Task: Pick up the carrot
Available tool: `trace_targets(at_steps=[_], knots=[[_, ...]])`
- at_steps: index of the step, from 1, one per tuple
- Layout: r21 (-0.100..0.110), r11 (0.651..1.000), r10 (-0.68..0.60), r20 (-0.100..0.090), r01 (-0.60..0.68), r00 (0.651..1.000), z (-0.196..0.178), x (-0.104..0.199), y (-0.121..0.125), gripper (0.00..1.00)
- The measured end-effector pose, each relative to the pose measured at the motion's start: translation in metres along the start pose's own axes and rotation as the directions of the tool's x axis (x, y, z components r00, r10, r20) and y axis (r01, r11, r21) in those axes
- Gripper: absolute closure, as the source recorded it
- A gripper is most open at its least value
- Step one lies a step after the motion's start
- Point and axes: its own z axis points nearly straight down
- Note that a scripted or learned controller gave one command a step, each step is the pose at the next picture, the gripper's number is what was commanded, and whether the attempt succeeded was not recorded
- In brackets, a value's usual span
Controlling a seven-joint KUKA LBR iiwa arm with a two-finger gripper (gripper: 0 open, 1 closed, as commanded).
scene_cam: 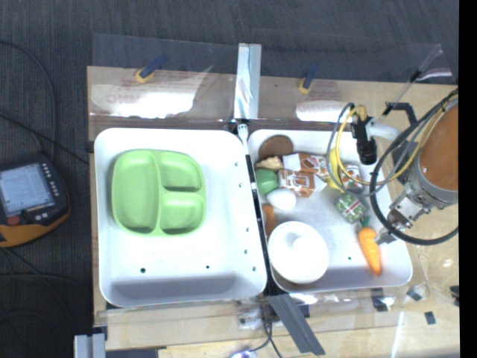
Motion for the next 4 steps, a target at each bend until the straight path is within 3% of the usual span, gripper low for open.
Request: trace_targets(at_steps=[1,2,3,4], knots=[[0.003,0.999,-0.034,-0.001,0.034,0.999,-0.066,-0.041,-0.081,1.0],[0.001,0.991,-0.132,-0.004,0.132,0.991,-0.175,0.012,-0.041,1.0],[-0.001,0.961,-0.276,0.004,0.276,0.961,-0.105,0.009,0.006,1.0],[0.001,0.802,-0.597,0.007,0.597,0.802,0.047,0.022,0.004,1.0]])
